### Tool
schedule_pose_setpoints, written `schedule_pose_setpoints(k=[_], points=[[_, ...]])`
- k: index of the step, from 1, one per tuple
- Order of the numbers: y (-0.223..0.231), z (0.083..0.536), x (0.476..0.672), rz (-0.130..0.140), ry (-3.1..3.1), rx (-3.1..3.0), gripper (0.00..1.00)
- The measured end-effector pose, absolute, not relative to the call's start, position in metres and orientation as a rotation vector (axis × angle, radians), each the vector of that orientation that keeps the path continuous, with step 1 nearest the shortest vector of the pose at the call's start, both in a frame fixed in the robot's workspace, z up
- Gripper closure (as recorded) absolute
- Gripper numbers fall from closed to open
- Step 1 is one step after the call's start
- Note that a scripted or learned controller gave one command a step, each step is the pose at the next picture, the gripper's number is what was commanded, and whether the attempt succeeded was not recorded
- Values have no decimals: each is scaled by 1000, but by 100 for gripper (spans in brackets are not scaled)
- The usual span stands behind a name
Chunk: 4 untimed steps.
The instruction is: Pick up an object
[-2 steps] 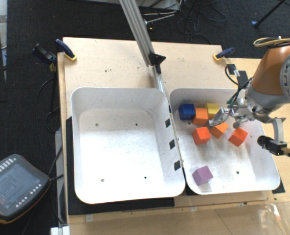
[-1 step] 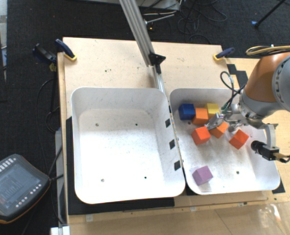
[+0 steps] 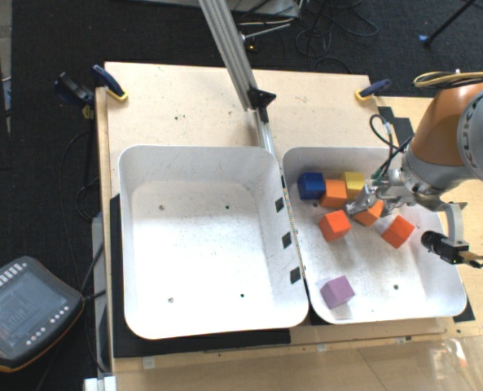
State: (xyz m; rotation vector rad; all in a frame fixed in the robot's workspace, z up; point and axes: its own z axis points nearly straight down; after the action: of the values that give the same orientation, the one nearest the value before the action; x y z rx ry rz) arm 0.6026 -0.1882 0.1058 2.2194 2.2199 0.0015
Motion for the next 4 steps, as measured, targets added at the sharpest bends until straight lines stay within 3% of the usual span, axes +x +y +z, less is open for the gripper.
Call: schedule_pose_setpoints(k=[3,4], points=[[-175,239,597,4,2221,2214,100],[-112,234,610,3,2232,2213,100]])
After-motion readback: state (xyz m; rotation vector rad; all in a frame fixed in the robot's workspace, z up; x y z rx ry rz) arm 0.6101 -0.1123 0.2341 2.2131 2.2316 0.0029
